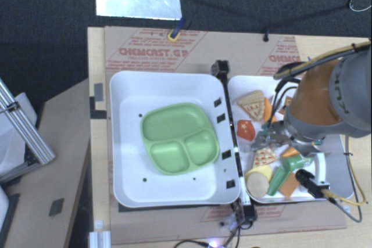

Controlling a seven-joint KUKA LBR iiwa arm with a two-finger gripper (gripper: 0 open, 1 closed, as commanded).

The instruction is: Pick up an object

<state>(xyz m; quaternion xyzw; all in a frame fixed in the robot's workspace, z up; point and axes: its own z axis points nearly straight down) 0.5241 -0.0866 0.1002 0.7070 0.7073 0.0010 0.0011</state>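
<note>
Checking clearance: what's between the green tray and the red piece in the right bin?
In the camera view, the bins' adjoining white walls with black clips separate the green tray from the red piece.

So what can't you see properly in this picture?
- Gripper: too small and blurred in the camera view to tell whether it's open.
- Right white bin: its right part is hidden under the grey arm.
- Small toy food pieces: blurry, shapes unclear.
</note>
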